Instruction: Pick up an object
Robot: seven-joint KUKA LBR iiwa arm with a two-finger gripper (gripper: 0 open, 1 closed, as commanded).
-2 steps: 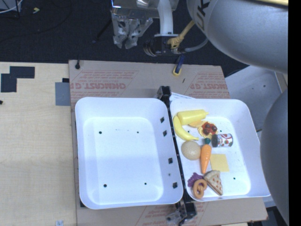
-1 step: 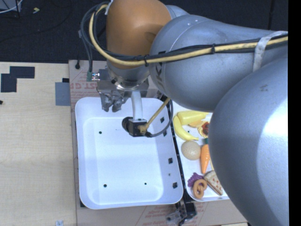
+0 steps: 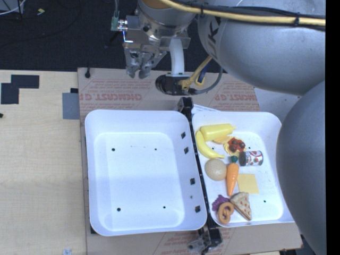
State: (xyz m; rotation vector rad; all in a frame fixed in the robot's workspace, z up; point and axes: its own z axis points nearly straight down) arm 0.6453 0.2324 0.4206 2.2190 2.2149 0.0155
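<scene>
While the arm hangs over the far edge, the layout reads as follows, near to far.

Near edge, right bin: shallow white plastic right bin (image 3: 271, 122) holds all the toy food; nearest items are a brown pretzel (image 3: 225, 213), a purple grape cluster (image 3: 219, 202) touching it, and a tan triangular sandwich wedge (image 3: 241, 204) just beside.

Mid right bin: orange carrot with green top (image 3: 232, 178) lies lengthwise; a flat yellow cheese square (image 3: 248, 184) sits just to its right, a round beige ball-like piece (image 3: 215, 169) to its left.

Far right bin: small red-and-white can (image 3: 253, 158) on its side; a red-and-yellow mixed piece (image 3: 235, 144), kind unclear; a curved yellow banana (image 3: 205, 145); a yellow block-shaped piece (image 3: 217, 130) farthest in.

Left bin: shallow white plastic left bin (image 3: 98, 174), touching the right bin along a black clip strip.

Table: light wood table (image 3: 37, 158) with a brown printed board under both bins.

Hand: grey metal two-finger hand (image 3: 139, 69) sits high beyond the left bin's far edge, over the board, well apart from every item; fingers close together, nothing between them.

Arm: large grey arm (image 3: 265, 41) with orange band, entering from the right.
</scene>
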